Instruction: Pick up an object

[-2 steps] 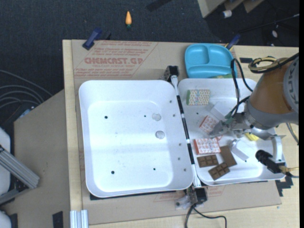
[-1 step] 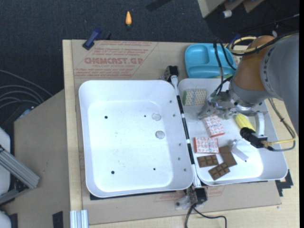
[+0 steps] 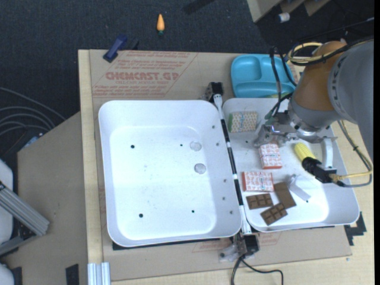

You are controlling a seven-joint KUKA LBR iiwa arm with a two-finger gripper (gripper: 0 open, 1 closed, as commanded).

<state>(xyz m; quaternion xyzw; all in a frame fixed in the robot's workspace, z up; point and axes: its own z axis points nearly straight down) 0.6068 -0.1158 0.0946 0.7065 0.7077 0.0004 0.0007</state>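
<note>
Bin on the left [image 3: 148,200] first: one small pale disc [image 3: 195,146], a second disc [image 3: 200,168] just below it. Across into the right bin [image 3: 332,209]: speckled packet [image 3: 244,122] at the far end, brown blocks [image 3: 267,206] at the near end, red-and-white box [image 3: 270,156] between them. Now the gripper [image 3: 270,134], right at that box's far end, open or closed I cannot tell, and a yellow piece [image 3: 303,151] just right of the box.

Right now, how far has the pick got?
Done: the gripper sits low over the right bin, right beside the red-and-white box. In hand: nothing that I can see; the box lies on the bin floor. Left: grasping a thing and lifting it out.
</note>
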